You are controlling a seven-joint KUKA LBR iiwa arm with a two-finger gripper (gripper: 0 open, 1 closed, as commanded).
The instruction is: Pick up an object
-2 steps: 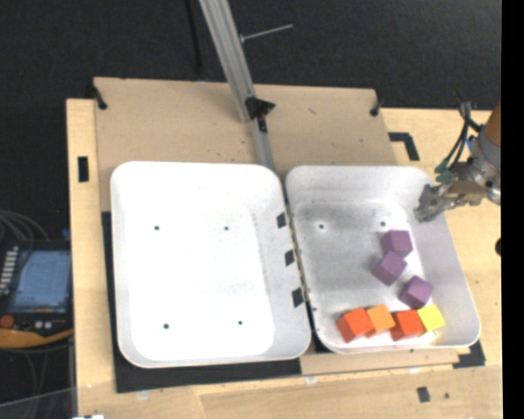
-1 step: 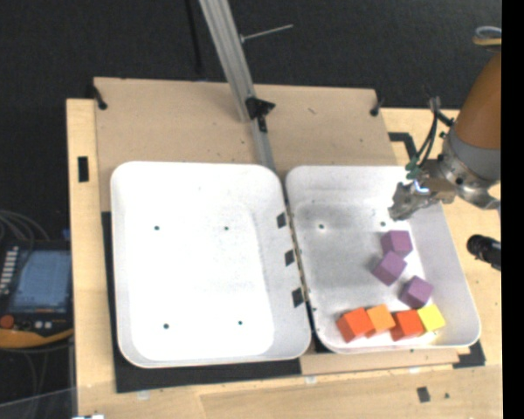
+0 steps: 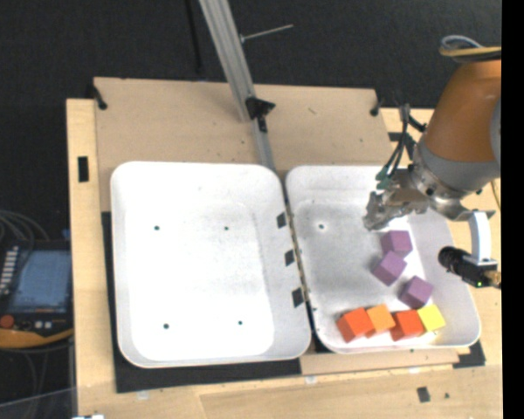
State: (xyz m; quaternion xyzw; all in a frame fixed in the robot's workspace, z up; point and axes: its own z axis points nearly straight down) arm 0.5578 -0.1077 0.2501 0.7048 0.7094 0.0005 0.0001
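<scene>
The gripper (image 3: 386,213) hangs low over the right bin (image 3: 332,190), in its upper half, with the grey wrist and orange band rising behind it toward the right edge. Whether it is released or clenched cannot be told from this slant view, and no object is seen in its grasp.

Just below it lies a purple block (image 3: 396,241), the nearest thing to the tool; whether they touch cannot be told. A second purple block (image 3: 389,268) sits right beneath that one, and a third (image 3: 416,291) lies a little farther down and to the right. Along the bin's lower edge runs a row: a red block (image 3: 356,323), an orange block (image 3: 381,318), another red block (image 3: 408,324), and a yellow block (image 3: 431,318), packed close together.

The left bin (image 3: 201,260) holds nothing the arm is working at.

This looks like the approach step of a pick, with the top purple block the likely target. Next, the tool would need to settle squarely over that block, straddle it cleanly, and avoid nudging the purple neighbour close beneath before lifting.
</scene>
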